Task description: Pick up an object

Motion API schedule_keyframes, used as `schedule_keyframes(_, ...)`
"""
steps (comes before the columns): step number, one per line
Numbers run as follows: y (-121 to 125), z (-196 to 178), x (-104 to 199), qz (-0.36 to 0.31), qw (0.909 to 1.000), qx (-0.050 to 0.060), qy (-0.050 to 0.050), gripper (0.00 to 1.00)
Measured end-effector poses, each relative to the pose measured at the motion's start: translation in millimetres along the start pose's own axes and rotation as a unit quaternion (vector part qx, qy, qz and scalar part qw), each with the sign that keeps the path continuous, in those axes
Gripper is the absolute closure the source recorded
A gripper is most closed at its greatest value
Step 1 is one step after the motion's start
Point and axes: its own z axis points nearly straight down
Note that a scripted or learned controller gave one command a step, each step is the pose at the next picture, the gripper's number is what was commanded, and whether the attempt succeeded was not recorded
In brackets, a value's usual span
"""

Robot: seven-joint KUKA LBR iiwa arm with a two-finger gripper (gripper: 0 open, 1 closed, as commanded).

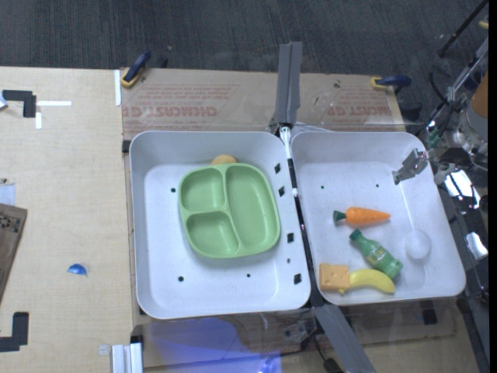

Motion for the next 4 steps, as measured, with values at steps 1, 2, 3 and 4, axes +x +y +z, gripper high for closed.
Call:
schedule_keyframes(1,18.5,99.1,20.9,-0.003,1.0,-0.001,0.0,0.0)
schedule_keyframes(2,-36.4,118.9,48.0,-0.048,0.9988,0.0,0.0,0.0)
schedule_keyframes(3,-86.9,118.9,81.1,-0.112,0.9937,0.0,0.0,0.0)
schedule_keyframes(4,-86.4,110.1,80.0,-0.11,0.9939,-0.001,0.0,1.0)
